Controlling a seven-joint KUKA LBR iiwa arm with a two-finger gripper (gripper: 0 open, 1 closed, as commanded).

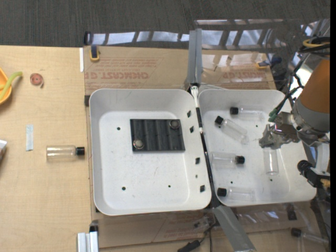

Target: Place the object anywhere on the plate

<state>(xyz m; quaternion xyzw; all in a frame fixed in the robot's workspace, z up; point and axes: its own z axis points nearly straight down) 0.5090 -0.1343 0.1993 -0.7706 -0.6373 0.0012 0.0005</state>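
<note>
A dark ribbed plate [157,135] lies in the left bin [105,193]; two small round capped items [138,144] [174,124] stand on it. Several clear vials with black caps lie in the right bin [294,190]: one at the back [234,110], one near the divider [230,127], one mid-bin [231,159] and one at the front [235,193]. My gripper [270,139] hangs over the right half of that bin. Directly below it is another clear vial [271,163], lying lengthwise; whether it is in the grasp or resting on the bin floor I cannot tell.
On the wooden bench at the left lie a larger clear vial [64,151], a small strip [29,137], a red disc [35,79] and an orange item [4,86]. Cardboard [136,70] sits behind the bins, and a metal frame [236,35] stands at the back right.
</note>
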